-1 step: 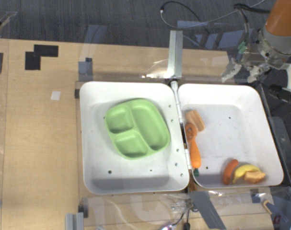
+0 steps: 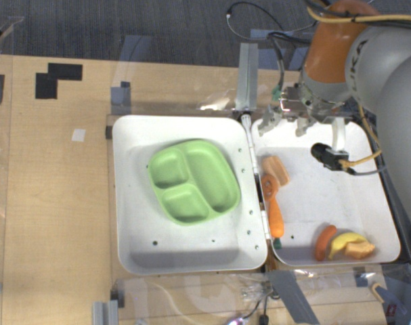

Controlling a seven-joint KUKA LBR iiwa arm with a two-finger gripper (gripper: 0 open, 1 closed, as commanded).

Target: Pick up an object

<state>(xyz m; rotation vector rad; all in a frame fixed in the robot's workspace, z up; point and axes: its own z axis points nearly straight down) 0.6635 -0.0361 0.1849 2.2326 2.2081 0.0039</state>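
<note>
Arm (image 2: 368, 59) hangs over the right bin's (image 2: 340, 202) back edge, gripper (image 2: 286, 117) pointing down, can't tell its state.

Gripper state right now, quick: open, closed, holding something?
Gripper: cannot be told from the camera view. It sits over the back of the right bin, with nothing visibly held; the carrot lies in the bin.

We see a carrot (image 2: 275, 215) and bread roll (image 2: 276, 170) by the right bin's (image 2: 374, 181) left wall, fruit pieces (image 2: 344, 244) near its front.
</note>
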